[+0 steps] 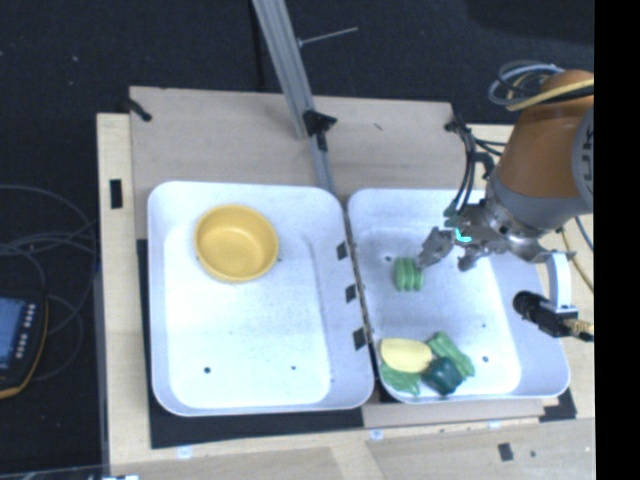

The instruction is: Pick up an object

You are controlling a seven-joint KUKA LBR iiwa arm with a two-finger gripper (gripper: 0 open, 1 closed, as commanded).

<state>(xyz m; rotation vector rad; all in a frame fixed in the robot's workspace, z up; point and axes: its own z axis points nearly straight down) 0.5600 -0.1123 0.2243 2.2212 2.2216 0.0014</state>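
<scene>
Here the tool (pixel 452 251) hangs open over the right bin (pixel 500 298), with a green toy (pixel 407 274) just left of it.

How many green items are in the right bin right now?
3: a ribbed green piece mid-bin, just left of the pincer; a light green one and a dark green block in the near corner beside the yellow piece. Others may hide underneath.

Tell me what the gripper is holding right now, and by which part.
Nothing is seen held. The gripper hangs over the right white bin, just right of the small green ridged object, which lies on the bin floor.
</scene>
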